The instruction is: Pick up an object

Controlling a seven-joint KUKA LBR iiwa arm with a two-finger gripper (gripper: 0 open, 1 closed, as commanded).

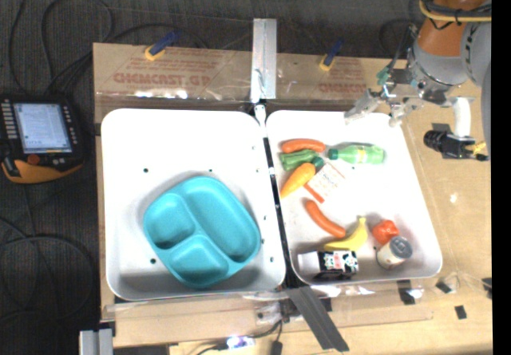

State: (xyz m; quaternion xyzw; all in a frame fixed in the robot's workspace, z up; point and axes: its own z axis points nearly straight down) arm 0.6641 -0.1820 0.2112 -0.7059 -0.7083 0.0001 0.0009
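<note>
Lying in the right bin, a whole scatter of small things to pick from: green bottle on its side near the bin's far edge, orange carrot and green pepper just left of the bottle, another carrot and a white card below them
Further toward the bin's near edge, a red-orange sausage shape, a banana, a red-capped container and a small black-and-white carton
Up beyond the bin's far right corner, the hand, fingers spread apart, gripping nothing, hovering over the worktop edge
Left of the right bin, touching it along the middle, the left bin with a teal divided plate inside
</note>
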